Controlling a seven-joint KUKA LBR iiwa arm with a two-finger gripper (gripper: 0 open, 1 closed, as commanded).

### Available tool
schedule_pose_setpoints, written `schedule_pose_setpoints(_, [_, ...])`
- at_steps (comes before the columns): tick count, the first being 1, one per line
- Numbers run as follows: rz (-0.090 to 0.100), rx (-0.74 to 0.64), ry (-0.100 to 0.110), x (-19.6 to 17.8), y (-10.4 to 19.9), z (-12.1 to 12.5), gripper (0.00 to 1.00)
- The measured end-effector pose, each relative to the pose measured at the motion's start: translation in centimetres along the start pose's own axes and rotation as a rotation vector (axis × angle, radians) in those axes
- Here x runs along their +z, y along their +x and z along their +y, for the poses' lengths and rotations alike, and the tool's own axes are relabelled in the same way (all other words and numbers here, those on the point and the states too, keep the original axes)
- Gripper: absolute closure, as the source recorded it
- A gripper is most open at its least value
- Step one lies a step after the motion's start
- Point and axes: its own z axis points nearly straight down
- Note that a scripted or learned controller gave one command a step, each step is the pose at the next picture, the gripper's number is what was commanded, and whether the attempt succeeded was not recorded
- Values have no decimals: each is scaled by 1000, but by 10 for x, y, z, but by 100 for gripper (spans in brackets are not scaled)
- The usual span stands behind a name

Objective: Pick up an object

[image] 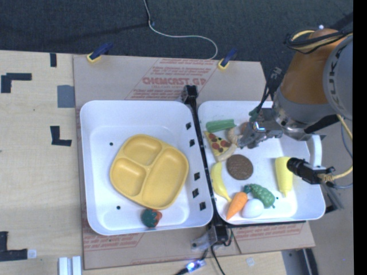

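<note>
Hovering over right bin (298, 213) — gripper (252, 135), jaw state unreadable; pizza slice (218, 144) just left, brown cookie (239, 167) just below.

Arm (321, 73) cut off by the right edge, pincer (252, 135) blurred with finger state unreadable, white egg (252, 209) partly covered by the green vegetable (261, 193), small round item (151, 217) beside the yellow tray (149, 171) too small to identify
</note>
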Motion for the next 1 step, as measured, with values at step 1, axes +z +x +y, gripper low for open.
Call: schedule_pose_setpoints(1, [-1, 0, 2, 4, 7, 4, 100])
